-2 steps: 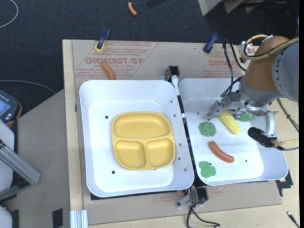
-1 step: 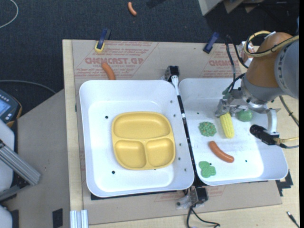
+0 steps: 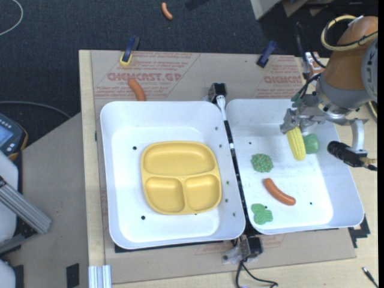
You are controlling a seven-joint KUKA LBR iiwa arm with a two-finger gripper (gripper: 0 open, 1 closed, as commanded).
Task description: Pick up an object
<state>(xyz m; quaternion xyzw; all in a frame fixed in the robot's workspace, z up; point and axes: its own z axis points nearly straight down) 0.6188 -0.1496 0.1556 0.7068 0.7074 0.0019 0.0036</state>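
The gripper is closed on the top end of the corn, near the right bin's far edge. The corn hangs with its long axis running from the fingers toward the near edge, tilted slightly right. A green piece touches its right side. The arm comes down from the far right corner, wrist pointing steeply down.

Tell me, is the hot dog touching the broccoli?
Apart. The camera view shows white bin floor between the hot dog and both broccoli pieces.
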